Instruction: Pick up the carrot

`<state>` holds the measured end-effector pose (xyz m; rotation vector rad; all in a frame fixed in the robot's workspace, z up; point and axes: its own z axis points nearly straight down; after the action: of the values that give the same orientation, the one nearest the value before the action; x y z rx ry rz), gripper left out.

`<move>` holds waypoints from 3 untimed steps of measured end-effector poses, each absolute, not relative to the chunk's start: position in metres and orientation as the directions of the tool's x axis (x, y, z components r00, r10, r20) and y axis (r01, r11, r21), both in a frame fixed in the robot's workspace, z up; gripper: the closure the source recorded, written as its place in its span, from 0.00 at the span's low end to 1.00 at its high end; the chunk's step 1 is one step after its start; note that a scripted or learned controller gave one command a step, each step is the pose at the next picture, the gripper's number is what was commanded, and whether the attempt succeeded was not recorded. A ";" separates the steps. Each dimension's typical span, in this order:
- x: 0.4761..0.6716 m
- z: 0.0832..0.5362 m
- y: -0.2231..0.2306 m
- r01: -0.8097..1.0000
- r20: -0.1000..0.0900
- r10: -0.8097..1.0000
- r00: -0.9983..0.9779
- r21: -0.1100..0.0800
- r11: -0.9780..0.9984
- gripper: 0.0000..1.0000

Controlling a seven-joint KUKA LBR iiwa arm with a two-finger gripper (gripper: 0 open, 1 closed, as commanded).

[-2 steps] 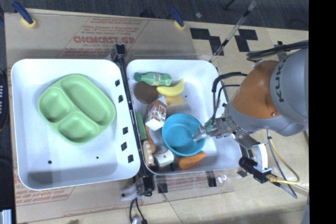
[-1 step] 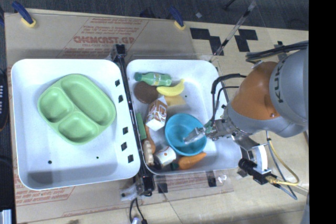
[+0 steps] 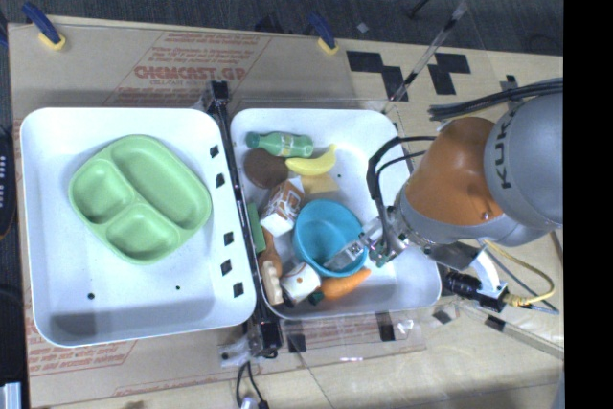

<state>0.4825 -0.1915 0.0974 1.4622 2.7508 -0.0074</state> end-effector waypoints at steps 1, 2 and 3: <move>0.480 0.227 -0.180 0.765 -0.009 0.765 -0.644 0.002 0.644 0.00; 0.481 0.118 -0.180 0.575 -0.013 0.575 -0.818 0.003 0.818 0.00; 0.478 0.177 -0.163 0.634 -0.002 0.634 -0.773 -0.002 0.773 0.00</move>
<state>0.4782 -0.1631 0.1769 1.0577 2.9570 -0.0032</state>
